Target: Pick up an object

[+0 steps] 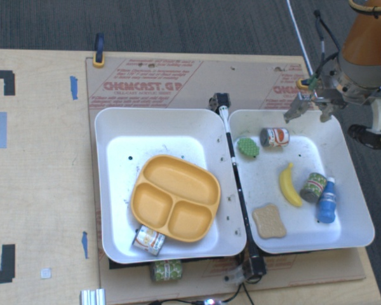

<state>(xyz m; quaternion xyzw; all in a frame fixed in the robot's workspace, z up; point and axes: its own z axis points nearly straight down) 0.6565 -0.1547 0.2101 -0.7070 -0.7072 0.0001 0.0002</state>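
My gripper (310,109) hangs over the far rim of the right bin (350,170), its two fingers spread apart with nothing between them. Just below and left of it, inside that bin, lies a small can with a red and white label (275,136) on its side. A green round piece (247,147) rests beside the can. Further down sit a yellow banana (289,185), a green-labelled can (314,187), a blue bottle (327,201) and a slice of toast (268,221).
The left bin (114,170) holds an orange divided plate (174,197) with a small can (148,240) at its near corner. Another can (167,271) lies on the board outside the bins. A black clamp (220,101) stands between the bins at the far side.
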